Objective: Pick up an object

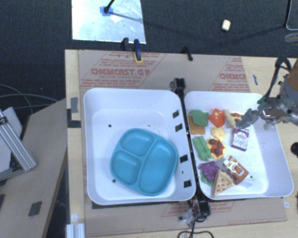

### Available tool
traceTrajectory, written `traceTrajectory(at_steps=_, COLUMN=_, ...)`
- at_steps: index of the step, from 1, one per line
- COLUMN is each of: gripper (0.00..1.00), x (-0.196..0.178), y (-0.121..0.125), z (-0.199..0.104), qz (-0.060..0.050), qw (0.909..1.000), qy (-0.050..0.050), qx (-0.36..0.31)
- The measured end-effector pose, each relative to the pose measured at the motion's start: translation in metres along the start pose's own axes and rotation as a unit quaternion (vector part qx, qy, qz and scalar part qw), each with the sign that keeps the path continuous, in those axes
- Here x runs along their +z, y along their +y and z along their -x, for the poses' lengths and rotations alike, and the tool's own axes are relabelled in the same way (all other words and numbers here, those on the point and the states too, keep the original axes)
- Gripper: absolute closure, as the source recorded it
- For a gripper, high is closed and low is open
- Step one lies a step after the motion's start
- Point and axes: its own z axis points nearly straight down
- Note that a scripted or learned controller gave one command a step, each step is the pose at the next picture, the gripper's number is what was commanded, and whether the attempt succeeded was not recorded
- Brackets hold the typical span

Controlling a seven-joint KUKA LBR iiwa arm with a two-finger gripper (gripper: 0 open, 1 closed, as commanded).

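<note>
From my remote station I see the arm (294, 95) entering from the right edge, its wrist reaching leftward and slightly down over the right bin (275, 155). The gripper (247, 119) hangs above the upper middle of that bin, beside a small purple-and-white packet (240, 139) that lies flat just below it. The fingers appear dark and bunched together at this angle; I cannot tell whether they are spread or pressed together, and I see nothing held between them.

The right bin holds a cluster of toy food along its left half. At the top are a green leafy piece (199, 117) over a tan slice (196, 129), a red piece (216, 117) and a pale yellowish piece (229, 117). Below these lie a yellow piece (219, 133), a green pod-like piece (201, 147) and a dark red-and-black item (216, 147). Near the front wall are a purple piece (208, 171), a waffle-patterned wedge (221, 181) and a brown-and-white packet (235, 169).

The left bin (102, 108) holds one blue divided plate (144, 161) with three compartments, lying flat toward the front right.
</note>
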Motion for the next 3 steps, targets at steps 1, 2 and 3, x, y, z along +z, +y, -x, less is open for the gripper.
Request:
traceTrajectory(at_steps=1, gripper=0.00, x=0.011, y=0.059, z=0.008, qz=0.002, qw=1.0000, qy=-0.001, qx=-0.002)
traceTrajectory(at_steps=2, gripper=0.00, x=0.152, y=0.063, z=-0.011, qz=-0.004, qw=1.0000, qy=0.001, qx=-0.002)
traceTrajectory(at_steps=3, gripper=0.00, x=0.178, y=0.004, z=-0.048, qz=0.004, qw=1.0000, qy=-0.004, qx=0.003)
